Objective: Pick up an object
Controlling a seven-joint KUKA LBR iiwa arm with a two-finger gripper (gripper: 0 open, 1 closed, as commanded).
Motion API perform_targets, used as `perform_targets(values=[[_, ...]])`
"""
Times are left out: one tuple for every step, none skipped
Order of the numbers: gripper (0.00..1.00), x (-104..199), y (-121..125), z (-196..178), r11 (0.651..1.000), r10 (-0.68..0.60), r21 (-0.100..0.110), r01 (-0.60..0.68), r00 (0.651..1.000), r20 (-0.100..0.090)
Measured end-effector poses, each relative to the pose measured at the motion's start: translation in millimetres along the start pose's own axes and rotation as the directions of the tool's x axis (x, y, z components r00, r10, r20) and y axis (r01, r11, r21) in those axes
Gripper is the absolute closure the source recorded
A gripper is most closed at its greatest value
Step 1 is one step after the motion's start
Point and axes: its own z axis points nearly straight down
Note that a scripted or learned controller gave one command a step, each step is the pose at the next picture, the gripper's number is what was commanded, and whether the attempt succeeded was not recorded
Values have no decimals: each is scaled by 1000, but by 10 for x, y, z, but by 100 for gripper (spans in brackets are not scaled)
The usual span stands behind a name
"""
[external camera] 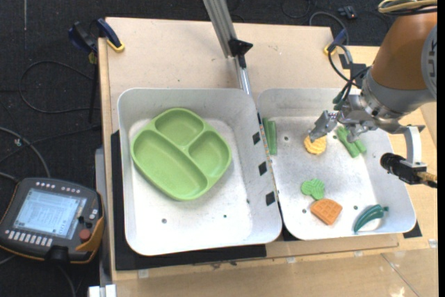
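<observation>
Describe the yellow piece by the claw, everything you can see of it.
The yellow piece is small, roundish and flat-looking, with a faint ridged or waffle-like face; it looks like plastic. It lies on the floor of the right bin, in its upper middle, apart from the other items. The claw sits right at its upper right edge, partly over it; whether they touch is unclear.

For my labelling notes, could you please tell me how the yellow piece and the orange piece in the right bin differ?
The yellow piece is rounder and looks smaller; the orange piece is blockier and more angular. The yellow piece lies toward the bin's far side, right beside the gripper; the orange piece lies near the front, apart from it, next to a small green piece. Both lie flat in the right bin.
</observation>
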Motion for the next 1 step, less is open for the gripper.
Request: perform_targets(values=[[100,2,6,-101,1000,-1,-1,1,1000,0]])
